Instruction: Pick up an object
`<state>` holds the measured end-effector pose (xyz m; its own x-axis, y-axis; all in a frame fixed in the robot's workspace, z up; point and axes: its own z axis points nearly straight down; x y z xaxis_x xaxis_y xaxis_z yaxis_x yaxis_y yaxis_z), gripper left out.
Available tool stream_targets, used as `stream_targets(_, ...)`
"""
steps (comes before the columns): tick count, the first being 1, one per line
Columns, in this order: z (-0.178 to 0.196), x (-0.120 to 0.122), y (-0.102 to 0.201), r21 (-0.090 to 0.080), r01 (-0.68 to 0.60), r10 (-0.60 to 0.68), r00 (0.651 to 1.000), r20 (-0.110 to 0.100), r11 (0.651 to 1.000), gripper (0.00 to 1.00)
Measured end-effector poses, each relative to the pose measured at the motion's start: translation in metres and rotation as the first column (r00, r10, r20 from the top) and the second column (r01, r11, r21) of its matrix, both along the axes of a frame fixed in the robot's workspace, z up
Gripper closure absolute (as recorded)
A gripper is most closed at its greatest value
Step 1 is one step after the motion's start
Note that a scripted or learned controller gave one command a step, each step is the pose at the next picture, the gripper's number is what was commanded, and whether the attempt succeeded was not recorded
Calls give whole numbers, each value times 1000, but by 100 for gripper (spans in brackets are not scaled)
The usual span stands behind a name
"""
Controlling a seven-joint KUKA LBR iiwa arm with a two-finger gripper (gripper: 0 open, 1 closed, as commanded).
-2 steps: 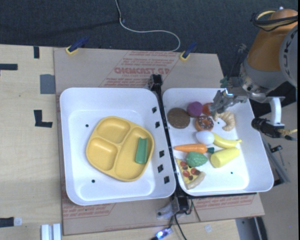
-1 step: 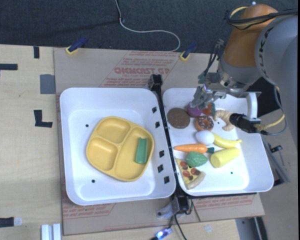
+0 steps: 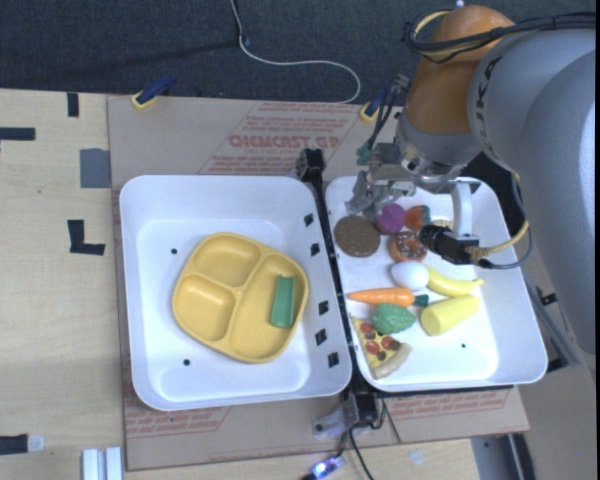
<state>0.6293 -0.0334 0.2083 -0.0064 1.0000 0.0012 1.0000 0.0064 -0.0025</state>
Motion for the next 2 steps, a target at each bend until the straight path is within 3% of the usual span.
stream_targets(1,18,17,55,1,-1,1,1000,3,1000,100)
stream_targets(2,24,19,79,0,3,-3,1000,1,1000,100)
